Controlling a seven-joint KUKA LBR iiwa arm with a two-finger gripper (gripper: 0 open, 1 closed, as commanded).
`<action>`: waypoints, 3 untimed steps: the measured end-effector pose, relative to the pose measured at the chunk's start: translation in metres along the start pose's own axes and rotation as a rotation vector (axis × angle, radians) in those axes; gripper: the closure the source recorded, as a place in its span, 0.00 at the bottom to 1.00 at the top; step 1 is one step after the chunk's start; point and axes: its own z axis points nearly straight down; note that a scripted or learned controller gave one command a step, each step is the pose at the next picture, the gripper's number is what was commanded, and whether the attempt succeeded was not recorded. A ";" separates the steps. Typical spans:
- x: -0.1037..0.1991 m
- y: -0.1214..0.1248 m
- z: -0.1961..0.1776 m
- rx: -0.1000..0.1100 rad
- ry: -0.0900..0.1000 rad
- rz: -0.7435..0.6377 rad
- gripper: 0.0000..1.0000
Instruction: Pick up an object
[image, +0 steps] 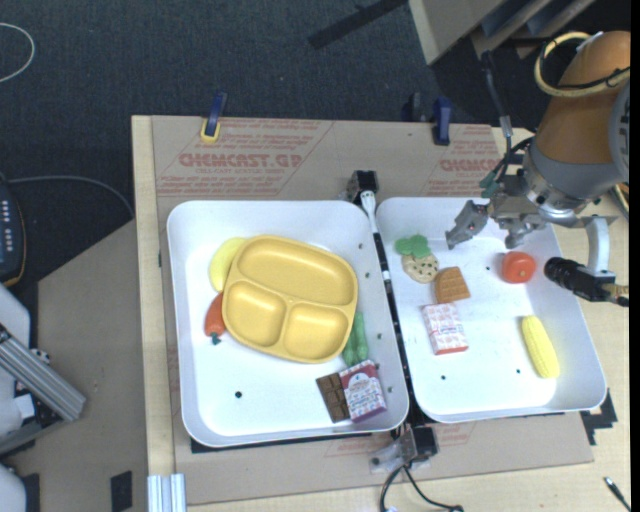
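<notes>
Chocolate bar (334, 396) sits nearest you; your gripper (493, 228), fingers spread and empty, hangs just beside the tomato (518, 267).

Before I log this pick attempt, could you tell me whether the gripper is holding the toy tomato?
No, the toy tomato lies on the floor of the right bin, apart from the open gripper above it with nothing between its fingers.

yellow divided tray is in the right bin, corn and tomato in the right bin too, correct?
Not quite. The camera view shows the yellow divided tray in the left bin, not the right. The corn and tomato are in the right bin, as you said.
</notes>
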 end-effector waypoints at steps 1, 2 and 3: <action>0.000 0.003 -0.008 -0.014 -0.002 -0.003 0.00; 0.002 -0.003 0.055 -0.005 0.000 -0.002 0.00; 0.003 -0.005 0.119 -0.004 0.000 -0.001 0.00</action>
